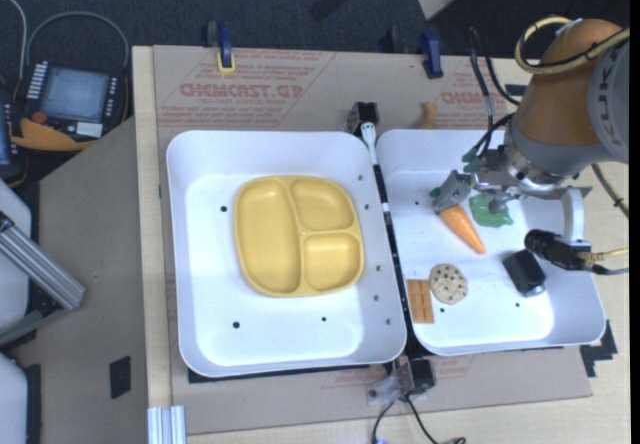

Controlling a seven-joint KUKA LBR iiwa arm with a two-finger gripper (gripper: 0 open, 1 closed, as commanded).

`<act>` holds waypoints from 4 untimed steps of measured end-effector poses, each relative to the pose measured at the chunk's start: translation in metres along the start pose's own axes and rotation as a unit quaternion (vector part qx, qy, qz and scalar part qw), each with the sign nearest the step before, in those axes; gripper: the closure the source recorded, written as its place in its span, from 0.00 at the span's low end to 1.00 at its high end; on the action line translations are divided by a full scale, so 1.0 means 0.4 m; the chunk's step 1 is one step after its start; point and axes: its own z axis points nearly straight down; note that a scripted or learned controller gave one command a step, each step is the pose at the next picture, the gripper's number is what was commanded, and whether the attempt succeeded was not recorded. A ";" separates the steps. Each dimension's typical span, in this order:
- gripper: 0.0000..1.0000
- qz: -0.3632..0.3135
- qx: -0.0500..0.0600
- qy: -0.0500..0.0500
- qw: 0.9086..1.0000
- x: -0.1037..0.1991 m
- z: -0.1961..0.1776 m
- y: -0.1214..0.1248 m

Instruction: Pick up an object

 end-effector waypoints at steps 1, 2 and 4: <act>0.00 0.000 0.000 0.000 1.000 -0.005 0.160 -0.008; 1.00 0.000 -0.004 -0.001 1.000 -0.006 0.123 -0.003; 1.00 -0.001 -0.007 -0.001 1.000 -0.029 -0.131 -0.011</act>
